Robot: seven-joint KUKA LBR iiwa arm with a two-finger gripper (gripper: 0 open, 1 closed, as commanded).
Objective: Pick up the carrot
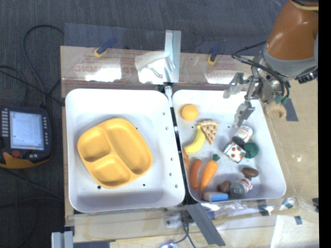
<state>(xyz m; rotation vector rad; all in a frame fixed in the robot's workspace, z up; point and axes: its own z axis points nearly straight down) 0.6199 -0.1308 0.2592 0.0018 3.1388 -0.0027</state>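
Note:
The carrot (208, 173), orange with a green top, lies in the lower middle of the right bin (273, 161), its top pointing up and away. An orange sausage-shaped piece (194, 173) lies right beside it on the left. My gripper (239, 101) hangs over the upper right part of the same bin, well up and to the right of the carrot. Its fingers are open with nothing between them.
Around the carrot lie a banana (195, 141), a pizza slice (209, 131), an orange ball (190, 112), a spotted white box (234, 152), a green piece (251, 150) and small items along the bin's front. A yellow divided plate (114, 151) sits in the left bin (77, 190).

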